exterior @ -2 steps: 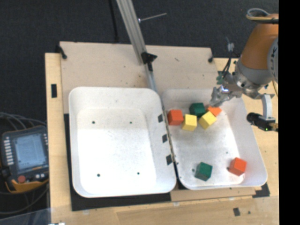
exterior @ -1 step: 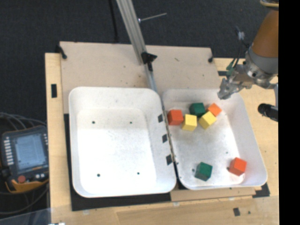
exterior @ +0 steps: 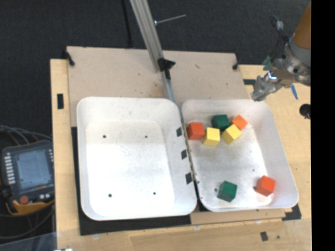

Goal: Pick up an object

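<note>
Gripper [exterior: 260, 91] hung at 2 o'clock of the scene, just outside the 1 o'clock corner of the right bin [exterior: 238, 161], above bare bench [exterior: 277, 95]. Grip state: could not tell, too small and blurred. Stood apart from every block. Arm [exterior: 296, 46] came in from 2 o'clock, orange band at the frame edge.

Nearest to the gripper, at 7 o'clock of it: cluster of five blocks in the 12 o'clock part of the right bin. Small orange block [exterior: 239, 122] sat closest to the gripper, touching or just beside tilted yellow block [exterior: 232, 134] at its 7 o'clock. Upper green block [exterior: 220, 122] lay at 9 o'clock of the small orange one. Second yellow block [exterior: 212, 136] rested at 7 o'clock of the upper green one, touching or nearly so. Red-orange block [exterior: 196, 130] lay just beside it at 9 o'clock, close to the bin's wall.

Farther off, well apart from the cluster: lower green block [exterior: 227, 191] at 6 o'clock of the bin, corner orange block [exterior: 265, 185] at 4 o'clock near the rim.

Left bin [exterior: 131, 161] sat at 9 o'clock of the right bin, walls touching. Metal pole [exterior: 148, 30] slanted from 12 o'clock of the scene down to the gap between the bins. Handheld control screen [exterior: 29, 171] lay off the bench at 8 o'clock.
</note>
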You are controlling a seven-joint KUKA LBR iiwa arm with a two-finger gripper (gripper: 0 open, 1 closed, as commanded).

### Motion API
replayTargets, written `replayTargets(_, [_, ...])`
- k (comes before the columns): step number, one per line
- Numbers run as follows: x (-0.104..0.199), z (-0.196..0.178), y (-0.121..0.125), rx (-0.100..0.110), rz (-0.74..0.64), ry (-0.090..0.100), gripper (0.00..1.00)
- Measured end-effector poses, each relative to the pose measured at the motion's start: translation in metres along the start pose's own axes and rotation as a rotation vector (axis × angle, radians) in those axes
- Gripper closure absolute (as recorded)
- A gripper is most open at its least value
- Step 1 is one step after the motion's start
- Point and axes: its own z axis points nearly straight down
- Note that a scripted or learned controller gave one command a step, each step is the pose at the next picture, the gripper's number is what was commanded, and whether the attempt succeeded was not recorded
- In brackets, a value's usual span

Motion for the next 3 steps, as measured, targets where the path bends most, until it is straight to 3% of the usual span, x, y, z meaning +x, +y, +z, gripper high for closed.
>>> replayTargets(3, [0.156,0.018,-0.023,0.008,-0.004,0.003,1.0])
